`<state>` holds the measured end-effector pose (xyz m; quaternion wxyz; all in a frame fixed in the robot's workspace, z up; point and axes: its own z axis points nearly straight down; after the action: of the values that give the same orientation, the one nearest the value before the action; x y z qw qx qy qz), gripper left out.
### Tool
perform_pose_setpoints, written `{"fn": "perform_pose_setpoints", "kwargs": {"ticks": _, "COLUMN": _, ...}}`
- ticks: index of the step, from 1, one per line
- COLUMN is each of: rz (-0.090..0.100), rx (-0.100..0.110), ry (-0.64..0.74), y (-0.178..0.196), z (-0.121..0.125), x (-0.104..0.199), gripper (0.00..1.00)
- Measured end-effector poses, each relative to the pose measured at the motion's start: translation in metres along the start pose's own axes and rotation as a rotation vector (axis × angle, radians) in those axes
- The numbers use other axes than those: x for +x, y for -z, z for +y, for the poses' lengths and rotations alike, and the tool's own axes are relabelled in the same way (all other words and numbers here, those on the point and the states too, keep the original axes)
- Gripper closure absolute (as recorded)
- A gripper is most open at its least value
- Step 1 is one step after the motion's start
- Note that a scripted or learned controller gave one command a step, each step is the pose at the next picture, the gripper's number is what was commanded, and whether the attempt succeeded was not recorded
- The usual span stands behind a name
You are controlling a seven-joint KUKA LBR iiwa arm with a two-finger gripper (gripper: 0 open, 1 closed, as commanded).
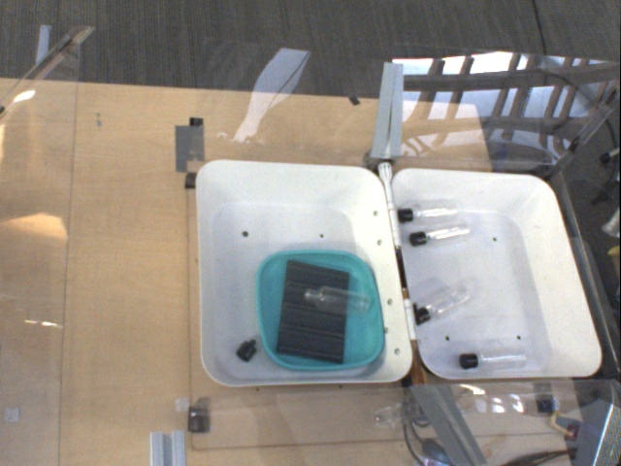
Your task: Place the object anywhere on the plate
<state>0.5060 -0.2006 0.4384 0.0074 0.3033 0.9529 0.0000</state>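
Note:
A teal square plate [364,330] lies in the front part of the left bin [223,221]. On the plate rests a dark ribbed rectangular block [306,330], and a clear vial [337,297] lies across the block's upper end. A small black cap [246,351] sits on the bin floor just left of the plate.
The right bin [543,260] holds several clear vials with black caps: two near its back left [427,213] [439,234], one at mid left [441,302], one at the front [493,360]. A metal frame stands behind the right bin.

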Motion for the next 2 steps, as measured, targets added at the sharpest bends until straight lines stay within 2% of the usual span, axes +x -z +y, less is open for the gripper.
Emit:
{"fn": "perform_pose_setpoints", "kwargs": {"ticks": 1, "rz": 0.000, "rx": 0.000, "ry": 0.298, "y": 0.000, "z": -0.014, "x": 0.011, "gripper": 0.00}}
{"fn": "perform_pose_setpoints", "kwargs": {"ticks": 2, "rz": 0.001, "rx": -0.001, "ry": 0.782, "y": -0.016, "z": 0.008, "x": -0.014, "gripper": 0.00}}
